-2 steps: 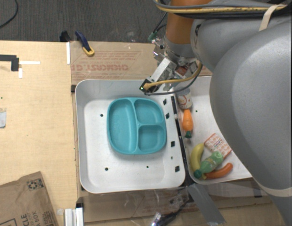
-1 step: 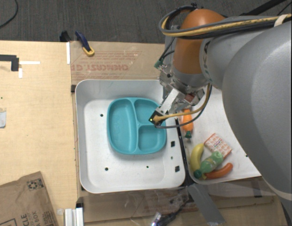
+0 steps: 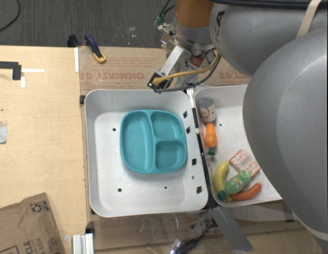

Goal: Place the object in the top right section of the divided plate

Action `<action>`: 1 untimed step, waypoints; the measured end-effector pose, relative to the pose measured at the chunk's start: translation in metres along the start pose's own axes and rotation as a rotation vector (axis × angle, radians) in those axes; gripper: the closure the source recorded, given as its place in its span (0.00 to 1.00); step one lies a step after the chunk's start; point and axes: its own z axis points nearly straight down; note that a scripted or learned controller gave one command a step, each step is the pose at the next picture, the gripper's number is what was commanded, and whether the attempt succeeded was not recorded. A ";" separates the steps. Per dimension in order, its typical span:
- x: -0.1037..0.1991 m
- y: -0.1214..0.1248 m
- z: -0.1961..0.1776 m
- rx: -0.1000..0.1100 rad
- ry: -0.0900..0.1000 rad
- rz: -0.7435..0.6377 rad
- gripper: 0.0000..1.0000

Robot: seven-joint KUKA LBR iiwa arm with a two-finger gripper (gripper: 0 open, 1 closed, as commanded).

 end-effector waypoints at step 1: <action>-0.056 -0.067 -0.118 0.000 -0.001 -0.008 1.00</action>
